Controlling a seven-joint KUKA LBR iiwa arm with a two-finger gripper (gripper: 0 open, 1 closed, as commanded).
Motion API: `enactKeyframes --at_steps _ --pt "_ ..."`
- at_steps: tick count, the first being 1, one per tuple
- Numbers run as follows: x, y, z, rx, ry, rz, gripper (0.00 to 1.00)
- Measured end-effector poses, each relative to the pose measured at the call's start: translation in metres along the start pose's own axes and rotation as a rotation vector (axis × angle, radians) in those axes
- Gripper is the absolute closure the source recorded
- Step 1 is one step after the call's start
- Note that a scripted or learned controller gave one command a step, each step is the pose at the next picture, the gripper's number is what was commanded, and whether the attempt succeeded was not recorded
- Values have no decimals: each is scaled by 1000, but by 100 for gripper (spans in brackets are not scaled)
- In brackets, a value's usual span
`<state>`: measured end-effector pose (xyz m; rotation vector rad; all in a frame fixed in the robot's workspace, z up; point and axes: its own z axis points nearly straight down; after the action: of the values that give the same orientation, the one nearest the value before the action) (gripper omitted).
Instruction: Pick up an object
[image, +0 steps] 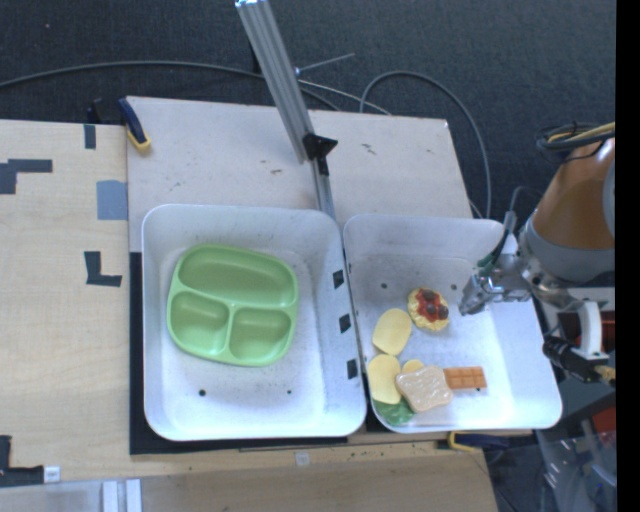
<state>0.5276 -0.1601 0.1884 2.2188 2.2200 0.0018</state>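
A grey KUKA arm (570, 225) with an orange band reaches in over the right-hand white bin (520, 400), its hand (478, 296) poised low above the bin floor near the upper right corner; how far the hand is open cannot be told from this angle, and nothing is visibly caught in it. Just to the hand's left lies a small round toy pastry with red topping (429, 309), close by but apart from it. Further left and below the hand sit two pale yellow oval pieces (392, 331), one above the other, and below them a tan bread-shaped slice (425, 388) resting on a bit of green. An orange wafer-like bar (464, 378) lies beside the slice, below the hand. Well to the hand's left, across the divide between the bins, the left-hand white bin (160, 400) holds a green sectioned plate (233, 304). Both bins rest on the bench (60, 300), with a metal pole (285, 85) slanting in from above.
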Motion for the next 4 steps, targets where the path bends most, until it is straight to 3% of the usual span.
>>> enactKeyframes --at_steps 1,4 --pt "0 3 -63 -3 -1 -2 100" --pt "152 57 -57 4 3 -7 100"
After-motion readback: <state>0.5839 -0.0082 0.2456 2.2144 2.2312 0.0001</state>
